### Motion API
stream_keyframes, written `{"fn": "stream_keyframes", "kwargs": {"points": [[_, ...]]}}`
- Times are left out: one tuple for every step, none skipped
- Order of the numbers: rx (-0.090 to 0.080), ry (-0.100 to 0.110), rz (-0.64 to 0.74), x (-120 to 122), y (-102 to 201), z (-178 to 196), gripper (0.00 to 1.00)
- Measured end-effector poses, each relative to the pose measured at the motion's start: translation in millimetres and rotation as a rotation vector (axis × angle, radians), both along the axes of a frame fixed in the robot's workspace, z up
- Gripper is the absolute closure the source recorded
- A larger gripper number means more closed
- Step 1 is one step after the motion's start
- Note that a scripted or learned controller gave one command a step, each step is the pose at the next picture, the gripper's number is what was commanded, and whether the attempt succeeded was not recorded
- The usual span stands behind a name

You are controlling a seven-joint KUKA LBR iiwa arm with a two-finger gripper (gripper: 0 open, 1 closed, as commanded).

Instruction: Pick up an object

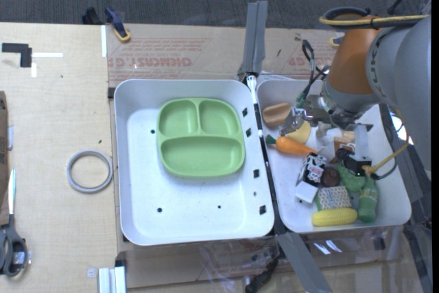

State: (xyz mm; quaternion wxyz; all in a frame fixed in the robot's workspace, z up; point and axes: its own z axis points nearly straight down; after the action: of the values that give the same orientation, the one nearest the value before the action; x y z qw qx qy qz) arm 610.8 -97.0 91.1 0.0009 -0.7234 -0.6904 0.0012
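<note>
While the grey arm with its orange band [350, 62] reaches low into the right-hand shallow white bin [391, 206], you see the two-finger gripper [296, 125] sitting near the bin's far left corner. Whether it is parted or closed cannot be told from this slant. Just below its tip lies an orange plastic carrot [293, 145], and just beyond it a tan, bread-shaped toy [276, 112]. Further toward you from the gripper sit a yellow toy corn cob [334, 217], a green bottle-like toy [367, 206] and a small black-and-white box [314, 169], all crowded together. You should judge the carrot the nearest candidate: likely light, stiff and smooth, so it may slip. Take it across its thick middle, not the taper. Away to the gripper's left, the other bin [137, 216] carries a pale green divided plate [201, 137].
</note>
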Motion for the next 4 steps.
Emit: {"fn": "stream_keyframes", "kwargs": {"points": [[0.0,0.0,-0.003,-0.1,-1.3,8.9,1.0],[0.0,0.0,-0.003,-0.1,-1.2,8.9,0.0],[-0.001,-0.004,0.074,9.0,-10.4,58.9,0.0],[0.0,-0.001,0.123,-6.7,3.3,0.2,0.0]]}}
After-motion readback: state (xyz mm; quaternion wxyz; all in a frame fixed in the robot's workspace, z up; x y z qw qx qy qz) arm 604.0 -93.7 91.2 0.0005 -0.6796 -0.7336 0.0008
